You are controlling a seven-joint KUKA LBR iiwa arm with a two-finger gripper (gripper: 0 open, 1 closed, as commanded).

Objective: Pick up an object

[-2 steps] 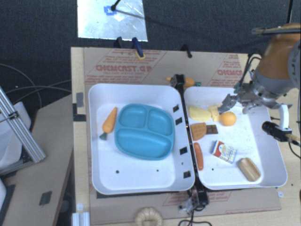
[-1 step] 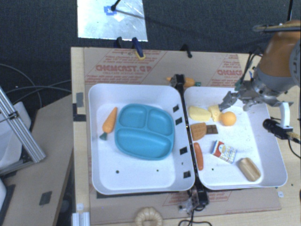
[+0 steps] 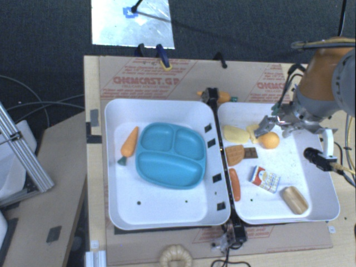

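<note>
A: Where is the hand (image 3: 271, 122) right now?

B: Over the far part of the right bin (image 3: 328, 204), reaching in from the right. Its fingertips sit just left of and a little farther than the orange (image 3: 270, 141), which looks like the thing being gone for.

A: Is the orange between the fingers?

B: I don't judge it so. The fruit lies just beside the tips, on their near-right side, close enough that they may touch, but nothing shows it pinched. Whether the fingers are spread or pressed together I cannot tell; they blur into the wrist.

A: So what does the next move turn on?

B: On that small offset. The orange is round, so no long axis to line up with; the hand would only need to shift slightly nearer and to the right to centre over it.

A: Anything crowding it?

B: A pale yellow piece (image 3: 236, 133) lies just left of the hand, and a brown cracker-like slab (image 3: 235, 154) sits nearer, left of the orange. The small carton (image 3: 265, 179), the bread roll (image 3: 294, 199) and the sausage (image 3: 235, 184) are well apart, toward the near side. The left bin (image 3: 114, 166) holds a blue divided plate (image 3: 169, 154) and a carrot (image 3: 129, 143), far from the action.
</note>
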